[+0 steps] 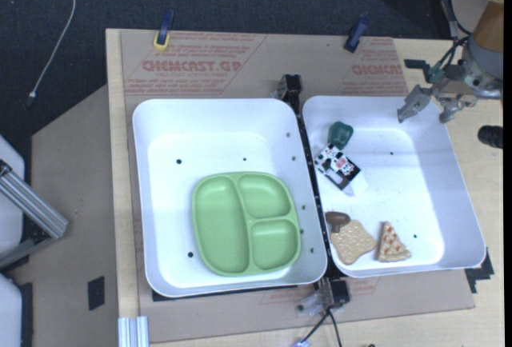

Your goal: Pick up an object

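Nearest the camera, along the front wall of the right bin (460, 177), lie three flat food-shaped items. A triangular pizza-slice piece (391, 243), tan with reddish spots, sits at the right. Just beside it on the left is a pale beige cracker-like piece (352, 241) with an uneven outline. A small brown lump (338, 220) touches the cracker's upper left edge.

Further back in the same bin, close to the dividing wall, is a small box-like object (338, 166) with a black-and-white pattern and a red spot, lying tilted. A dark green rounded object (342, 133) sits just behind it, near or touching its rear corner; contact cannot be confirmed.

The left bin (152, 177) holds a light green plate (246, 222) with three compartments: one long compartment on the left, two smaller ones on the right. It rests toward the front of the bin.

The gripper (426, 107) is positioned over the rear right corner of the right bin, well apart from all objects. Its two fingers are spread apart, with nothing between them. The arm (488, 49) enters from the right.

Both bins rest on a brown board (240, 65) with red lettering, secured by a yellow-and-blue clamp (164, 31) and a blue clamp (357, 33) at the rear edge.
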You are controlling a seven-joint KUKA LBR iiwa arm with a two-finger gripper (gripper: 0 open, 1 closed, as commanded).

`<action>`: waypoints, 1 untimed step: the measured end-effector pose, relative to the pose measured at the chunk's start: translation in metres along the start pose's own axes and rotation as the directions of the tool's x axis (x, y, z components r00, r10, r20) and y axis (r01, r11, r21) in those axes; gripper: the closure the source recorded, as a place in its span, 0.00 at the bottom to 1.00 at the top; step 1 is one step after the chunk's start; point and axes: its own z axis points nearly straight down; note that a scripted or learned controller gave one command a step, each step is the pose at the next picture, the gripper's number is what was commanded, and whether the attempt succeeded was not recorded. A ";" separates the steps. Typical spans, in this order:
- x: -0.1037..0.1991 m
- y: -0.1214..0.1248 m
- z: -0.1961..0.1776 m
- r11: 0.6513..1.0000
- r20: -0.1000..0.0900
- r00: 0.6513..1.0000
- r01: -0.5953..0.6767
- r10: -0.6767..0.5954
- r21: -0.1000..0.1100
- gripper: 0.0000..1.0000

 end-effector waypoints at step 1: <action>0.001 0.003 -0.011 1.000 0.004 1.000 0.004 -0.004 -0.016 0.00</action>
